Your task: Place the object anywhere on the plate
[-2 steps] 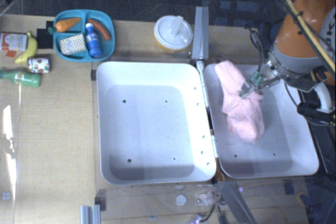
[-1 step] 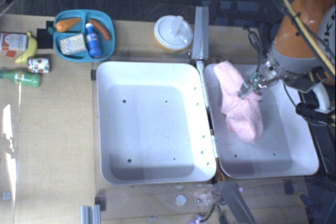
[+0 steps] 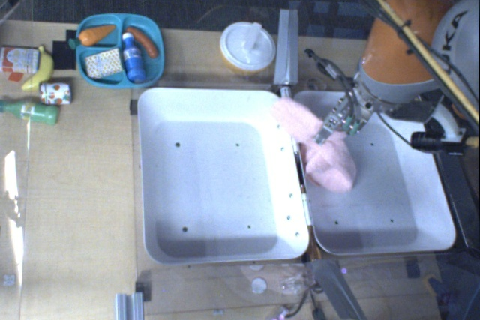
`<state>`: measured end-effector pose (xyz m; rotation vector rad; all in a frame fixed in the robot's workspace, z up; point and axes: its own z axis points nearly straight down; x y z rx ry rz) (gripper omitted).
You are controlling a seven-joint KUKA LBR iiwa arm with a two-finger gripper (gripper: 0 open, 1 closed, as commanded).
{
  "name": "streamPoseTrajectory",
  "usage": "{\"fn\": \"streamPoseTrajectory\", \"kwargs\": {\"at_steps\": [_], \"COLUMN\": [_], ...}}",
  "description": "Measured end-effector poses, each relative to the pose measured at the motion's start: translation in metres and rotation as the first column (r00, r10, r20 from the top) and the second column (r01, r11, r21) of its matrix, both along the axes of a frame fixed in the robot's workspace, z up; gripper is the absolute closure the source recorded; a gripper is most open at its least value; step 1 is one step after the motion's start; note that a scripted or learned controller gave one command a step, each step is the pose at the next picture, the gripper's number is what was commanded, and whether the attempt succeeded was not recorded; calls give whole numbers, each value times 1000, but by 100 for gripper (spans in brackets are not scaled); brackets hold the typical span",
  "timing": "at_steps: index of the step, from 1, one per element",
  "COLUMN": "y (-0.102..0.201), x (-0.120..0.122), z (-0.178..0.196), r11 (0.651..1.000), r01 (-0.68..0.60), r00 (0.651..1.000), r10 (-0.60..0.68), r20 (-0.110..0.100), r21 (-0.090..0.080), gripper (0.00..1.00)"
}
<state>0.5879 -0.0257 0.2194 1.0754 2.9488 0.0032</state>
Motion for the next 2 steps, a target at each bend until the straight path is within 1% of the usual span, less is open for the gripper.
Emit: {"fn": "streamPoseTrajectory", "kwargs": {"at_steps": [1,2], "y": [60,107], "x": [2,-11], "z": [0,8], "r11": [920,763], "r01": [-392,-646], "r00": [920,763], "r10": [392,646], "r20": [2,1], "r21": [-1,-1], "gripper": [100,100]}}
